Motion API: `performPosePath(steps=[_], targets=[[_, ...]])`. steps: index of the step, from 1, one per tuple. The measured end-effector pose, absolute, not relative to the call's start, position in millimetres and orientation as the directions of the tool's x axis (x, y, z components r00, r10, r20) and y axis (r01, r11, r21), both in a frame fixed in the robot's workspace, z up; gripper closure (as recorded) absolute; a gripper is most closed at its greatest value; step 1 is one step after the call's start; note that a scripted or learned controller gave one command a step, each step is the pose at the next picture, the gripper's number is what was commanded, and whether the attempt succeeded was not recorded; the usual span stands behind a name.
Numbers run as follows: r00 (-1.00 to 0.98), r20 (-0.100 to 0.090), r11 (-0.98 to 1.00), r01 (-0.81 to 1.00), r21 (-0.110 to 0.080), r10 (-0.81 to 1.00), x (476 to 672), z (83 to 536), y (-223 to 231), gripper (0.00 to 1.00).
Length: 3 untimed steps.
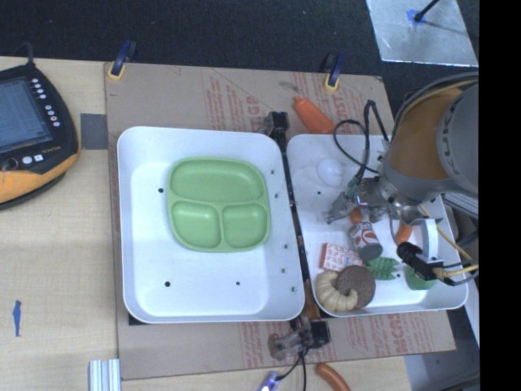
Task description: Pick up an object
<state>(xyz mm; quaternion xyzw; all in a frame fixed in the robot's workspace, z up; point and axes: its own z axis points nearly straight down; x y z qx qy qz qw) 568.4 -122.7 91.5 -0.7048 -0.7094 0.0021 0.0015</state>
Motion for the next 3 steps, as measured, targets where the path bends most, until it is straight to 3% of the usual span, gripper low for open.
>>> performPosePath(steps=[1, 2, 3], targets=[[-0.003, 0.002, 0.003, 1.000, -0.004, 1.000, 608.7, 92, -171, 0.00], [-0.005, 0.002, 0.005, 1.000, -0.005, 1.000, 608.9, 102, -172, 1.00], [-0.004, 0.001, 0.004, 1.000, -0.002, 1.000, 574.4, 192, -90, 1.00]])
